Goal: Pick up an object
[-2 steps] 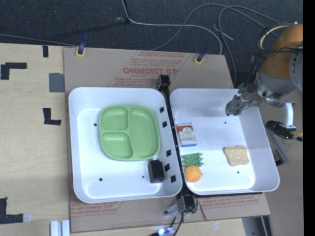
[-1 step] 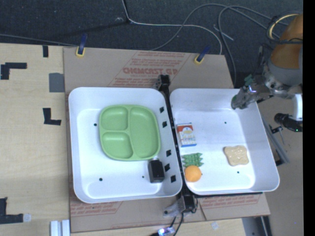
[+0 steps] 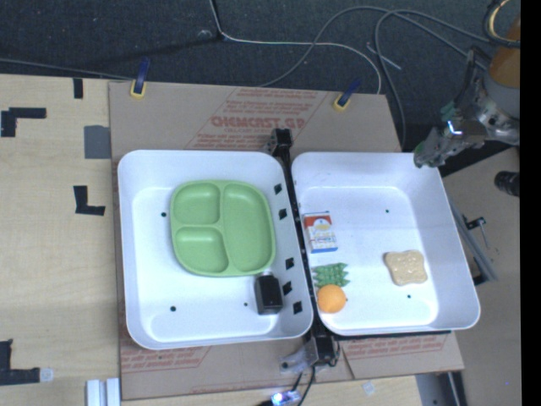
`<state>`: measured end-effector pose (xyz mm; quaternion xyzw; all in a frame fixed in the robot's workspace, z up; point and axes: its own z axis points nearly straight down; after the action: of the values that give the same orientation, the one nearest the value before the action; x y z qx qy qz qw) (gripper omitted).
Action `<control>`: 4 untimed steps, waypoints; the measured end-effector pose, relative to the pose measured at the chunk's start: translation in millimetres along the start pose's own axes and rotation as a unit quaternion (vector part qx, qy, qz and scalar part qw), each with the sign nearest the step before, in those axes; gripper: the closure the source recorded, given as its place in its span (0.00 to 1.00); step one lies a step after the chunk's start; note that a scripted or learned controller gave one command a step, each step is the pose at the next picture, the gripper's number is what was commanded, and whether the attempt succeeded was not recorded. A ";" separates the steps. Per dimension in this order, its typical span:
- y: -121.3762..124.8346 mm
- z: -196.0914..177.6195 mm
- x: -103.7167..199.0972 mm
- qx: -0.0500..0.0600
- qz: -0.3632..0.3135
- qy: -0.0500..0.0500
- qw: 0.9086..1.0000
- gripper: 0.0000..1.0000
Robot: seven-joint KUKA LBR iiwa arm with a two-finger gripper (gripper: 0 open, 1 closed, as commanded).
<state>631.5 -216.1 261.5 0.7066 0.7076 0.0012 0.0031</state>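
Objects for picking lie in the right bin point(image 3: 423, 194), none of them near the gripper point(image 3: 433, 148), which hangs just outside that bin's far right corner, above the rim; whether it is wide or narrow cannot be told from here. The arm point(image 3: 499, 74) rises behind it toward the upper right. Closest to the gripper, a tan biscuit-shaped piece point(image 3: 406, 267) sits alone toward the right wall, with bare white floor all around it. Along the bin's left wall runs a column: a small red-and-white packet point(image 3: 319, 232), then a green leafy piece point(image 3: 330, 274), then an orange ball point(image 3: 331, 299) touching it and near the front edge. The middle of this bin is open floor. The left bin point(image 3: 139, 252) holds a green divided plate point(image 3: 223, 227) and a small black block point(image 3: 268, 294) close to its right wall.
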 end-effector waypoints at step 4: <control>12.4 15.9 229.9 0.004 -0.002 0.002 1.000 1.00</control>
<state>643.6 13.9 245.0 0.7049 0.7093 -0.0003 -0.0007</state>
